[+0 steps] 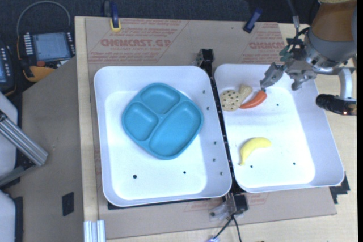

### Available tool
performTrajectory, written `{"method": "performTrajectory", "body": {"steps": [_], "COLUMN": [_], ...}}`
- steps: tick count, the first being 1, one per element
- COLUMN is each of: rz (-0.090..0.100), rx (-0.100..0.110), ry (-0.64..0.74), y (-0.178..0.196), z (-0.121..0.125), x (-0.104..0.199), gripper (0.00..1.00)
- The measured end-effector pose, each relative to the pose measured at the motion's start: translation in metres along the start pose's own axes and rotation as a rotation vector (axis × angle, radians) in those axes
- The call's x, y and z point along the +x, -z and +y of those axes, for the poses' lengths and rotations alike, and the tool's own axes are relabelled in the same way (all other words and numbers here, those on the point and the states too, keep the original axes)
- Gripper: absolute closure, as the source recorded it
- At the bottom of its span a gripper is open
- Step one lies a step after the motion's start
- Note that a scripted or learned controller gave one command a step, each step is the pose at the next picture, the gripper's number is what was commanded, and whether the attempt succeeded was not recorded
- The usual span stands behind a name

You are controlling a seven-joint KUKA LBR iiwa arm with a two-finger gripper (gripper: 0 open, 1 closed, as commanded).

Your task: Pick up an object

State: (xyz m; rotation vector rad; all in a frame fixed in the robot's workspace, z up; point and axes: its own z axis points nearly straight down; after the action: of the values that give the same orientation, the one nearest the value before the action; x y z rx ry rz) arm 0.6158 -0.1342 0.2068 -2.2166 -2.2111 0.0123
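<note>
In the right bin (317, 139) lie an orange carrot (253, 100), a round speckled cookie (229, 100) with a small beige piece (245, 90) beside it, and a yellow banana (253, 147). My gripper (281, 84) hangs over the bin's far side, open, with nothing between its fingers. Its left fingertip (265, 83) is just above the carrot's right end. The banana lies well in front of the gripper, nearer the camera.
The left bin (113, 173) holds a blue divided plate (163, 120). A black clamp (205, 57) sits at the far end of the rim between the two bins. Cardboard covers the bench around both bins.
</note>
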Motion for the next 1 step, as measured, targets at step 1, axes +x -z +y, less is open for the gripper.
{"method": "performTrajectory", "body": {"steps": [1], "rz": [-0.002], "rx": [-0.013], "ry": [0.003], "y": [0.007], "z": [0.0028], "x": [0.0003], "gripper": [0.0]}}
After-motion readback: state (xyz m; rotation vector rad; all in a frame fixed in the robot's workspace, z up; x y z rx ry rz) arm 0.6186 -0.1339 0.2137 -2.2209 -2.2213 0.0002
